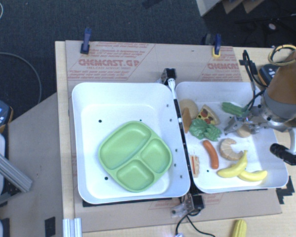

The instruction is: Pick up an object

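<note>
1. Gripper sits low in right bin, upper right area, near green pod-like toy; finger spread: cannot tell, nothing seen held.
2. Advice: centre over one isolated item, descend straight, avoid crowded neighbours.
3. Right bin holds broccoli, sausage, two bananas, pizza slice, croissant-like piece.
4. Left bin holds green divided tray.

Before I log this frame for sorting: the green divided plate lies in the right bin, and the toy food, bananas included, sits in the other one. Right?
Not quite. The camera view shows the green divided plate in the left bin, not the right. The toy food, with the bananas, sits in the other one, the right bin.
</note>
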Robot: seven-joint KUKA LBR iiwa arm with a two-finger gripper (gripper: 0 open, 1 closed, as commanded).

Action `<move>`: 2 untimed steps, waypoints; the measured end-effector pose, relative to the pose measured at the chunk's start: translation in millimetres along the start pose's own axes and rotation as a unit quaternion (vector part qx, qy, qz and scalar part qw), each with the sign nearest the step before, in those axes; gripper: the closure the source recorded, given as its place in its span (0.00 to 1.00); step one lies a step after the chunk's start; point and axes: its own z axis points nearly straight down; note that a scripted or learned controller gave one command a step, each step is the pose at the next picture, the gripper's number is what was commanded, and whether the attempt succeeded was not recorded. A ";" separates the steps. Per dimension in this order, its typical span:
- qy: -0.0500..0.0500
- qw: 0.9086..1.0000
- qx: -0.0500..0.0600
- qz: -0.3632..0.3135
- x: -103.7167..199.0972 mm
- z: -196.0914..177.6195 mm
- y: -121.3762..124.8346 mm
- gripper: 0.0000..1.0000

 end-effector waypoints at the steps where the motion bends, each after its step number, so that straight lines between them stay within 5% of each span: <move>1: 0.001 1.000 -0.002 -0.003 80.9 12.0 -52.3 0.00; 2: -0.002 1.000 -0.009 -0.004 144.4 -94.2 -92.5 0.00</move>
